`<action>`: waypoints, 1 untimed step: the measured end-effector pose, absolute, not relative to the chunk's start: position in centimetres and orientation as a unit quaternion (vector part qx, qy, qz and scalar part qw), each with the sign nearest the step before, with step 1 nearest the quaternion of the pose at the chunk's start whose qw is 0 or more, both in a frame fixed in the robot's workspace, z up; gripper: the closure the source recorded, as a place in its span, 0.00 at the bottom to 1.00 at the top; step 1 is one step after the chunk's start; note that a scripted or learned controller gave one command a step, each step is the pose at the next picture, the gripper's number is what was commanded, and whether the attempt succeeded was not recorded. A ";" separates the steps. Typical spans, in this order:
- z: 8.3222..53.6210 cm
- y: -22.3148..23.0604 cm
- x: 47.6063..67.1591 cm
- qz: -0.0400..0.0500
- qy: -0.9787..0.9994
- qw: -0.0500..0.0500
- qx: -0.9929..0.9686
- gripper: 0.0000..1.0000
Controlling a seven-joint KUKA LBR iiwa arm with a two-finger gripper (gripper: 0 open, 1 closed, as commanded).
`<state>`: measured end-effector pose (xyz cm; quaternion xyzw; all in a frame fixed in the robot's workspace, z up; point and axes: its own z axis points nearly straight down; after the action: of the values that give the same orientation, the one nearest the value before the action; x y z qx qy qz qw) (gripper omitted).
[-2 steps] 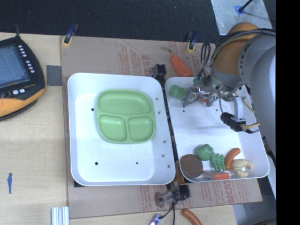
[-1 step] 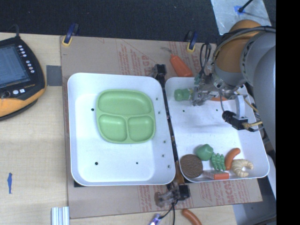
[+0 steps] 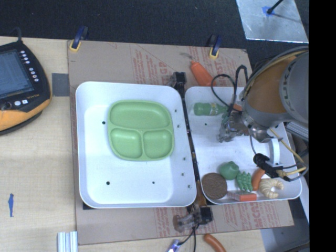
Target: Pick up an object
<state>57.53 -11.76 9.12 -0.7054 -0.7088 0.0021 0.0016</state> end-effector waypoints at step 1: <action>19.2 -7.2 59.2 0.001 -0.709 0.001 -0.705 1.00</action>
<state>59.23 -7.23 19.23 -0.7055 -0.7087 0.0007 0.0008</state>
